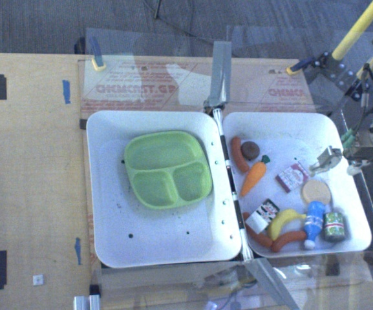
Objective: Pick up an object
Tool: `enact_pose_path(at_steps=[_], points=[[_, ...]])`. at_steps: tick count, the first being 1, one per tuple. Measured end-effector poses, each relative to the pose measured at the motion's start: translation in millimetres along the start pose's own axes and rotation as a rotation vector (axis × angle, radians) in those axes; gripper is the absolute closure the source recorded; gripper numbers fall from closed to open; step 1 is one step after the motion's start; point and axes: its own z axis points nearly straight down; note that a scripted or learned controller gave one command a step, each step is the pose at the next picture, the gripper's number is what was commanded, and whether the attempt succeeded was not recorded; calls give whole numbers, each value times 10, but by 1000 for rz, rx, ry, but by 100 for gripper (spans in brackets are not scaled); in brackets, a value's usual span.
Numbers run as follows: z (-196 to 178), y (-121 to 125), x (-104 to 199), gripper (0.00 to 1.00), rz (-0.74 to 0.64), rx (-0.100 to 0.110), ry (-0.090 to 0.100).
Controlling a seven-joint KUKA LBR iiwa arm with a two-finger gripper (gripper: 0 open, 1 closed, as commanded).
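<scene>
- Metal two-finger gripper point(328, 159) sat at right bin's point(280, 123) right side, nothing seen between its tips; couldn't tell whether it was apart or together
- Nearest pickable thing, by my read: flat round tan disc point(316, 192), just below the gripper toward the near edge, lying flat, no long axis
- Small pink-and-white rectangular packet point(292, 177) lay just left of the gripper, tilted
- Blue-and-white bottle point(313, 223) and green can point(333, 225) lay further down, past the disc
- Orange toy carrot point(253, 177) lay further left, slanted
- Left bin point(108, 231) held a green divided plate point(168, 169)
</scene>
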Motion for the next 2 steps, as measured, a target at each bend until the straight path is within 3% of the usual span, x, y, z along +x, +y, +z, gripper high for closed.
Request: enact_pose_path(at_steps=[1, 2], points=[[1074, 379, -122, 0, -48, 1, 1], [1780, 894, -113, 0, -154, -22, -8]])
